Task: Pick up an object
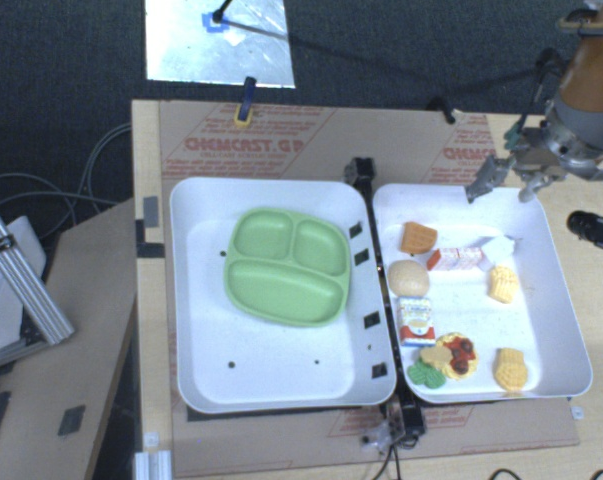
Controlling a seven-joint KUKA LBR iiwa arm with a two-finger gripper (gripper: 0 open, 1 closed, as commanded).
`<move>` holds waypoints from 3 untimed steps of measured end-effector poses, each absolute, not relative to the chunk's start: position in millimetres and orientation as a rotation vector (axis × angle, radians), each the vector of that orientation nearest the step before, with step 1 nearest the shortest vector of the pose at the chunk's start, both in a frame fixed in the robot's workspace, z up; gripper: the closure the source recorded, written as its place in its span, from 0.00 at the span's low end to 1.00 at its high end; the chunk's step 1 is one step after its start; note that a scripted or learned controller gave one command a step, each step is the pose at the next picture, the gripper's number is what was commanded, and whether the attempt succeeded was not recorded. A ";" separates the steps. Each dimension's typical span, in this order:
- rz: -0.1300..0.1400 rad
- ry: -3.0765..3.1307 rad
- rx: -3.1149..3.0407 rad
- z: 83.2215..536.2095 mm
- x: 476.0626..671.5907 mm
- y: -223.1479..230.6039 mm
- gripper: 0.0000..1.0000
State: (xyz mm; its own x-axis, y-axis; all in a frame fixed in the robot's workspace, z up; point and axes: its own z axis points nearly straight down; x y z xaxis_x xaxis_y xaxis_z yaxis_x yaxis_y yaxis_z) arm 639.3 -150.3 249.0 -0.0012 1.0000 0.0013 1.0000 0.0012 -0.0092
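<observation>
White bins side by side on a cardboard-covered counter (281, 133). Left bin (196, 268) holding a green divided plate (287, 266), three compartments, lying flat near the middle. Right bin (556, 298) holding the small items, all apart from the hand.

Contents of right bin, from far end to near end: orange-brown piece like toast (418, 237) near the far left; red-and-white packet (458, 258) just right of it, with a white wrapper (496, 244) touching or nearly touching its right end; round beige bun (409, 278) below the toast; yellow corn piece (502, 284) toward the right wall; small printed carton (416, 320) just below the bun; pizza-like piece with red topping (455, 355) near the front, a green leafy item (426, 374) against its left edge; yellow waffle-like piece (511, 369) at the front right corner.

Grey arm (586, 118) entering from the right, orange band above the wrist. Hand (507, 187) hovering over the far right corner of the right bin, above the rim. Fingers (480, 185) spread apart, pointing down, nothing between them. Nearest item to the hand: the white wrapper, lying on the bin floor, not touched.

Shiny foil sheet (219, 28) on dark carpet beyond the counter, with a blue mark near its centre. Yellow-and-blue clamp (245, 103) at the far edge of the cardboard. Grey cables (101, 163) trailing off the left side. Aluminium frame rail (16, 268) at the far left.
</observation>
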 end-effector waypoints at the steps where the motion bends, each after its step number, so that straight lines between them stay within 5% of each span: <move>1: -0.001 -2.226 -2.219 255.9 641.4 -150.1 0.00; 3: 0.002 -2.222 -2.219 166.4 633.2 -146.6 0.00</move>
